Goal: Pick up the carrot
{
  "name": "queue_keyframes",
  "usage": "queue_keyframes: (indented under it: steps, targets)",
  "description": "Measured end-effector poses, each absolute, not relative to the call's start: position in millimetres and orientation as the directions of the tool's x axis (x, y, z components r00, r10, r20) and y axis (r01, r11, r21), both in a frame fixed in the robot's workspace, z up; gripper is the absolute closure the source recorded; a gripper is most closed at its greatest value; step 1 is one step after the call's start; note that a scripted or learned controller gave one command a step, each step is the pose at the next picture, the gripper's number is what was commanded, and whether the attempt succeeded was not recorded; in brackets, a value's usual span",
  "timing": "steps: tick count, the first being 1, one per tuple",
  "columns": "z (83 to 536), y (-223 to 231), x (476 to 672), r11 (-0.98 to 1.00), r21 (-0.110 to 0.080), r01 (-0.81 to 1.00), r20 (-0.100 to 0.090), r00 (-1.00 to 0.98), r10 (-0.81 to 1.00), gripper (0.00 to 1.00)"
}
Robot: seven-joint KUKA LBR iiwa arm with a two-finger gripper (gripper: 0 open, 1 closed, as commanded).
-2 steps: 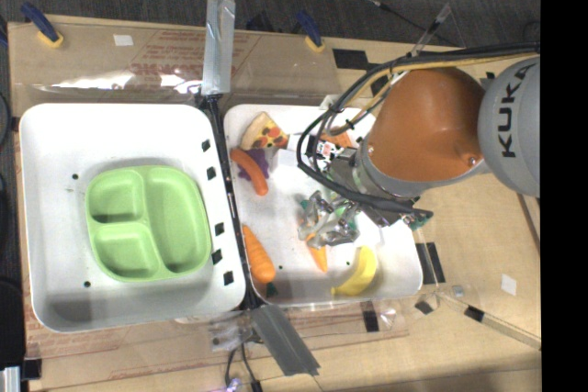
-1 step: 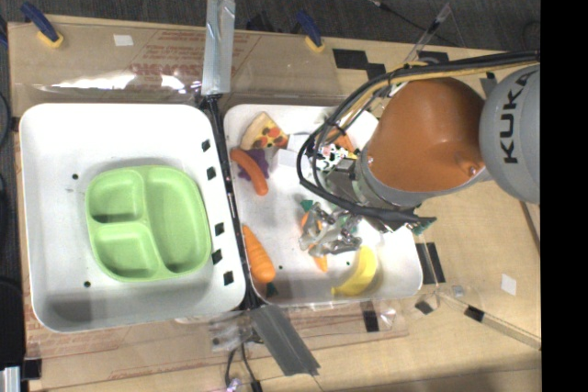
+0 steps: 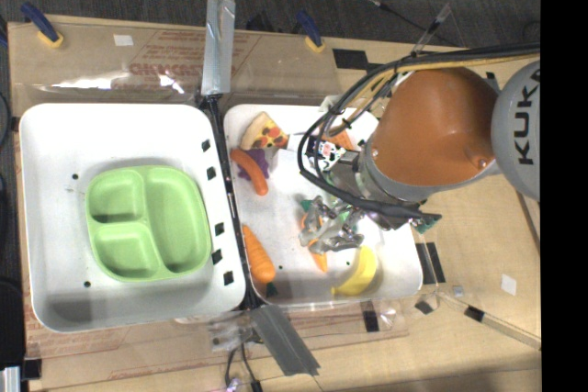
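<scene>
The carrot [image 3: 258, 254] is orange with a dark end. It lies along the left wall of the right bin [image 3: 292, 197], near the front corner. My gripper [image 3: 324, 227] is down in the middle of this bin, to the right of the carrot and apart from it. A small orange piece [image 3: 319, 263] pokes out just below the gripper; what it is cannot be made out. The arm's orange band [image 3: 432, 128] and wrist cover the bin's right half.
A yellow banana [image 3: 360, 273] lies at the front right of the right bin. A pizza slice [image 3: 265, 134], a purple item [image 3: 261, 162] and an orange-red sausage shape [image 3: 251, 172] sit at its back left. The left bin [image 3: 55, 161] holds a green divided plate [image 3: 145, 221].
</scene>
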State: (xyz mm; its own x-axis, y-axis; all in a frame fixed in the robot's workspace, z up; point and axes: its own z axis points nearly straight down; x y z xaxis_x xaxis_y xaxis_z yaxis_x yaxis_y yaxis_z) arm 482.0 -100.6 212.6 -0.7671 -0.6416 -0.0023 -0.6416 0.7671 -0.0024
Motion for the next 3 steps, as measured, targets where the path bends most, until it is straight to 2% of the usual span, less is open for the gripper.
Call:
queue_keyframes:
  steps: [1, 2, 3]
  targets:
    - [191, -111, 504.1, 0.686, -0.001, -0.728, -0.002, -0.686, -0.728, 1.00]
    - [170, -156, 525.6, 0.583, -0.001, -0.813, -0.001, -0.583, -0.813, 1.00]
    - [170, -156, 525.7, 0.583, 0.000, -0.813, -0.002, -0.583, -0.813, 0.00]
